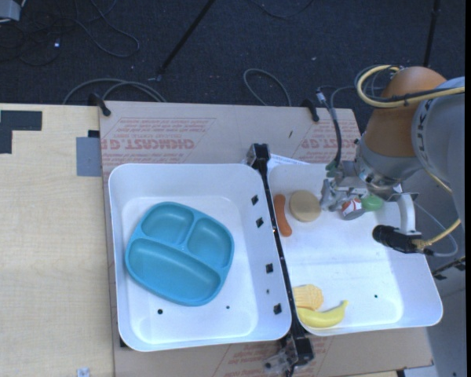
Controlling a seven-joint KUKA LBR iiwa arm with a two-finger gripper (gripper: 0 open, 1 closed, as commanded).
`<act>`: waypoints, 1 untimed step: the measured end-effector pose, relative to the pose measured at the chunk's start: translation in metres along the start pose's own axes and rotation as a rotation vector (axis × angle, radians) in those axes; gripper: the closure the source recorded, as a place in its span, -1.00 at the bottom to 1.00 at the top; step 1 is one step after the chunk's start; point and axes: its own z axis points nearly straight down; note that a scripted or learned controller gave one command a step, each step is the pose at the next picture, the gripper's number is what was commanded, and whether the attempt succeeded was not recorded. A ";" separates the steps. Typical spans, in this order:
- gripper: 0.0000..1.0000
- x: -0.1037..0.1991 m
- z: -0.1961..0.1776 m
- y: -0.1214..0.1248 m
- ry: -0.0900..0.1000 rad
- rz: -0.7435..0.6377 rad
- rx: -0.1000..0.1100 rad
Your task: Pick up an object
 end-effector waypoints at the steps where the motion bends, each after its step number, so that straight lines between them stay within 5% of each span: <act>1: 1.00 0.000 -0.053 0.001 0.000 0.000 -0.001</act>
